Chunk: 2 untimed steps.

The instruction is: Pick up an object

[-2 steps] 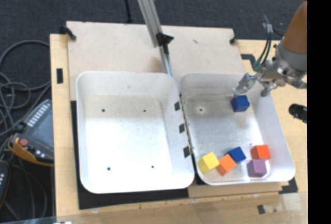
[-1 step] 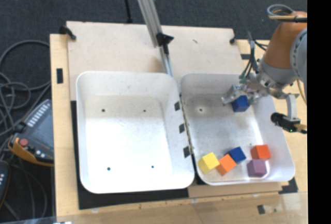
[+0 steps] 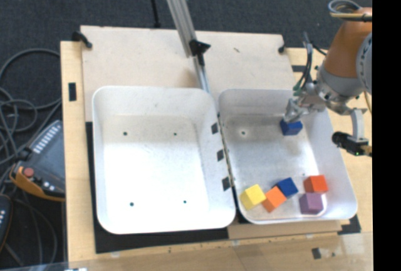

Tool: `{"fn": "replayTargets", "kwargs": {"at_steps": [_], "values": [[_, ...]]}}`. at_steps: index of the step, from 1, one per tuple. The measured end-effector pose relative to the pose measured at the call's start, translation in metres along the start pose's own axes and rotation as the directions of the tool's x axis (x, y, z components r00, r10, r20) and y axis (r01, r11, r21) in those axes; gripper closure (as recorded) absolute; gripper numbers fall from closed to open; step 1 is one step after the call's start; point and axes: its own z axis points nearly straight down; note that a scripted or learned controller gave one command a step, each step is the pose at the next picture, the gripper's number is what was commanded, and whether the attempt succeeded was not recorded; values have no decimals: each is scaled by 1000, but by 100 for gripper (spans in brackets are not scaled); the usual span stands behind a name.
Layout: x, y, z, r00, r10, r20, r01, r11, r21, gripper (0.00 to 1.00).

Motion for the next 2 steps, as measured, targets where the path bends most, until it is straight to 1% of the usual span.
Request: {"fn": "replayTargets", "kwargs": {"at_steps": [1, 2], "values": [[0, 0, 1, 1000, -1, 1, 1, 1000, 2, 0], [0, 0, 1, 1000, -1, 1, 1, 1000, 2, 0]]}}
